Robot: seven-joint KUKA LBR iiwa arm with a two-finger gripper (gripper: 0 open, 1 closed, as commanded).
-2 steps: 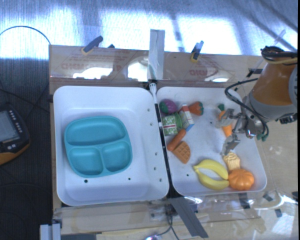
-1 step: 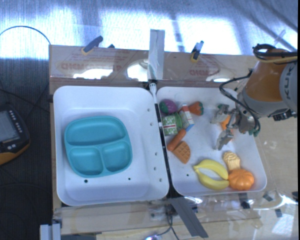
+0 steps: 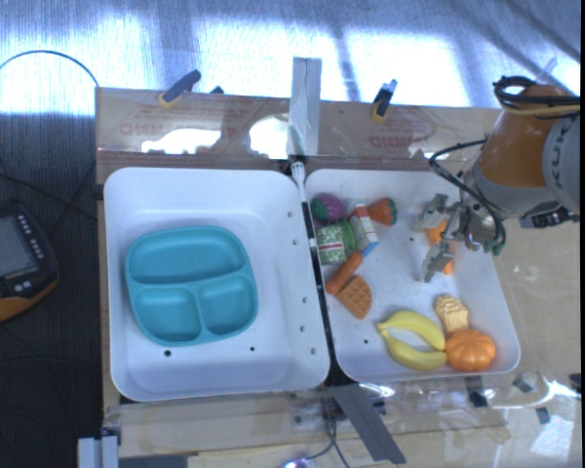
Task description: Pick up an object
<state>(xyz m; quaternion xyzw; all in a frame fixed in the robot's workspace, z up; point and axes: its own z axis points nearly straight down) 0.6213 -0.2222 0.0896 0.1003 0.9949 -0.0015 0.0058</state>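
My gripper hangs low over the right bin, near its upper right part. Its two fingers stand spread apart, one toward the back and one toward the front. A small orange piece shows in the gap between them, and I cannot tell whether they touch it. Toys lie in this bin: a purple one, a green packet, a carrot, an orange stick, a brown waffle, a banana, a tan pastry and an orange pumpkin.
The left bin holds a teal divided plate. A white post rises behind the ridge between the bins. The arm's orange band reaches in from the right. A black handset lies off the bench at left.
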